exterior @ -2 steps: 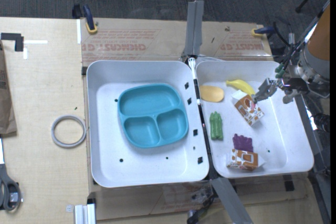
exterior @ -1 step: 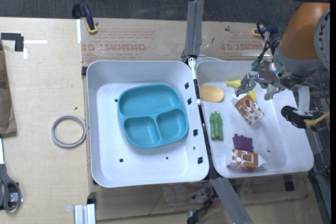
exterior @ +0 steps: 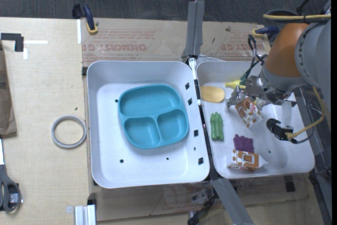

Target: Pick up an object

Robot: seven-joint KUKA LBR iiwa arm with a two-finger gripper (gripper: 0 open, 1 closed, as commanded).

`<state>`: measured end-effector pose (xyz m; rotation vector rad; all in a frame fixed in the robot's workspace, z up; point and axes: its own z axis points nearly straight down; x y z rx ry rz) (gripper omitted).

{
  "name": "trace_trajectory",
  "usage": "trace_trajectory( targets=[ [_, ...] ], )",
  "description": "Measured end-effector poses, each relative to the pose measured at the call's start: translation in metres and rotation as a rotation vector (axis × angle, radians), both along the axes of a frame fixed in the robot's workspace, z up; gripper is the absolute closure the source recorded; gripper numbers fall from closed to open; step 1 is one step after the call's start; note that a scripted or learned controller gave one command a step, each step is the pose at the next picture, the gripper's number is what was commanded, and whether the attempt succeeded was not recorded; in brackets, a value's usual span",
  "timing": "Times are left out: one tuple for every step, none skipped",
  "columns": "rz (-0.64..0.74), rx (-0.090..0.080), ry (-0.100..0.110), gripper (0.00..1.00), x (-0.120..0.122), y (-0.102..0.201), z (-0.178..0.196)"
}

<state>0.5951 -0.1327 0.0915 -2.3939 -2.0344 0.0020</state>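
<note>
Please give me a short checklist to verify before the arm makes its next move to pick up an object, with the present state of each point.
1. Objects in the right bin are present: ok. A yellow piece, a green piece, a purple piece and an orange-and-white carton lie there.
2. Gripper is over the right bin: ok.
3. A patterned packet is really grasped: cannot tell; it sits right at the gripper.
4. Objects lie apart: not ok; the purple piece touches the carton.
5. Left bin holds the blue divided tray, away from the arm: ok.
</note>
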Motion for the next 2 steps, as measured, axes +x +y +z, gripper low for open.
trace_trajectory(
  targets=[
    [-0.006,-0.001,-0.002,1.00,0.001,-0.003,0.010],
    [-0.070,-0.001,0.002,1.00,0.022,0.039,0.114]
  ],
)
